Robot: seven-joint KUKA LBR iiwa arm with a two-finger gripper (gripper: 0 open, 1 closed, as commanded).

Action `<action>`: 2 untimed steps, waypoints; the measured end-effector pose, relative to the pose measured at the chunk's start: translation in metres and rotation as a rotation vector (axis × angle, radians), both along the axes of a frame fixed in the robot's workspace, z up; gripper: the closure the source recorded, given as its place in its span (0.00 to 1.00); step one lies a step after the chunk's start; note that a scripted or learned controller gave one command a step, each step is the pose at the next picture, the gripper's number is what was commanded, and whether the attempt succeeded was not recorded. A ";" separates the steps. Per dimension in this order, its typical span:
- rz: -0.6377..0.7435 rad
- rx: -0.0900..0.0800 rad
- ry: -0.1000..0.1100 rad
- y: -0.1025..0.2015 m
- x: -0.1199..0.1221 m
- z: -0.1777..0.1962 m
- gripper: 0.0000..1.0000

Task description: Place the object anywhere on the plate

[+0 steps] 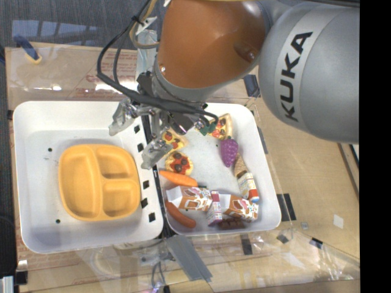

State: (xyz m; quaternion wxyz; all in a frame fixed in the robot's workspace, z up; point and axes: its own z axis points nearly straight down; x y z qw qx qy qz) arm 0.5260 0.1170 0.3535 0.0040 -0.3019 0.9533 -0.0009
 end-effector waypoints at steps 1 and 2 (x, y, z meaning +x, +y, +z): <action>0.002 -0.001 -0.003 0.000 0.001 0.010 1.00; -0.061 -0.001 0.008 0.042 -0.025 -0.042 1.00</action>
